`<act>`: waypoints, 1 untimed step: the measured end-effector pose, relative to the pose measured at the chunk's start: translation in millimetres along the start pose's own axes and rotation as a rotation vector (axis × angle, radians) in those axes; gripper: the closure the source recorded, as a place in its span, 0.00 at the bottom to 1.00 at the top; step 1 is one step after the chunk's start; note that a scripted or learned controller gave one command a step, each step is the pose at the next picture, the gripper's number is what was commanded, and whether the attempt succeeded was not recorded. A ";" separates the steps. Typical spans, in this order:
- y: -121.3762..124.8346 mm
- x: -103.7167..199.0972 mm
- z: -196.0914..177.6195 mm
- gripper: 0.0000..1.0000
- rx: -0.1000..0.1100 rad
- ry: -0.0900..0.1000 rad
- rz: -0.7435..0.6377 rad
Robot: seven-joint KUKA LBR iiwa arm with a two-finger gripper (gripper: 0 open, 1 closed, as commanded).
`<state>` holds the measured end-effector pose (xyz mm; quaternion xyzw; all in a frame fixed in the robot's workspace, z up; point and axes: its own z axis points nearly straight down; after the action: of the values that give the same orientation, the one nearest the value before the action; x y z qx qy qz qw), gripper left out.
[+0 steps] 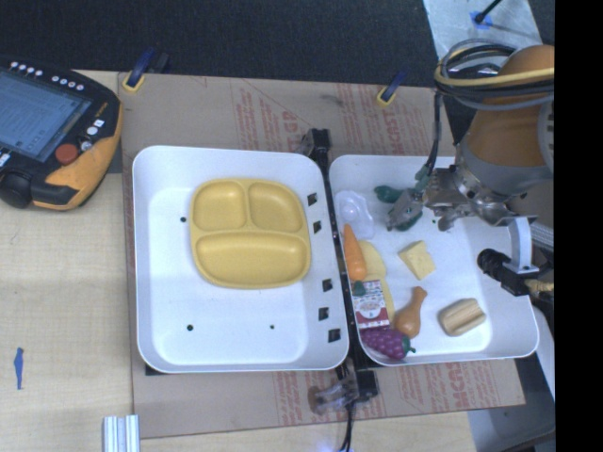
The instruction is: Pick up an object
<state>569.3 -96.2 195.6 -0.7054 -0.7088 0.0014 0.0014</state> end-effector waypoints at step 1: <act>74.2 -21.2 108.5 0.00 -0.002 -0.004 -0.004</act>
<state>643.1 -117.1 86.9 -0.7040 -0.7102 0.0019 -0.0006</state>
